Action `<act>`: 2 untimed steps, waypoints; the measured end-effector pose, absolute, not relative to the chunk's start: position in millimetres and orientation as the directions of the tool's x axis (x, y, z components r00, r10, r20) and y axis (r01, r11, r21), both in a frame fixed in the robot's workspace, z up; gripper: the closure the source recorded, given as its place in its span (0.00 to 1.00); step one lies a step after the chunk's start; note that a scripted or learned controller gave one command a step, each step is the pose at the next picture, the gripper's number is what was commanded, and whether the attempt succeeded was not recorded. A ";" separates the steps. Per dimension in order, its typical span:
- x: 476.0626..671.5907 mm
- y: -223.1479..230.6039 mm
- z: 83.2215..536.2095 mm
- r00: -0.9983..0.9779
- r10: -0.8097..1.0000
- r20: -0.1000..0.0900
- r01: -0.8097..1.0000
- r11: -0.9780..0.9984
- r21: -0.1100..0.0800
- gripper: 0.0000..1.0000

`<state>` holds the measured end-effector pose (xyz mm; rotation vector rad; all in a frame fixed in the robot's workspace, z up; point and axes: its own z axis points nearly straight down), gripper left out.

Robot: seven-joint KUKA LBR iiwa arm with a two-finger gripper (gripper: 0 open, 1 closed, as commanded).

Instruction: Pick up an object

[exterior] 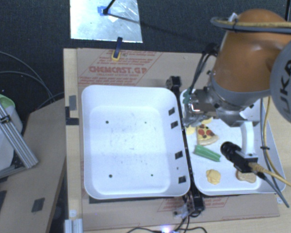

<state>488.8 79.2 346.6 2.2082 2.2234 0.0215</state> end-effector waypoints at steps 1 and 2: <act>487.3 -1.1 391.8 0.006 1.000 -0.002 1.000 -0.006 0.009 1.00; 484.2 31.8 228.5 -0.002 1.000 0.000 1.000 0.002 -0.015 1.00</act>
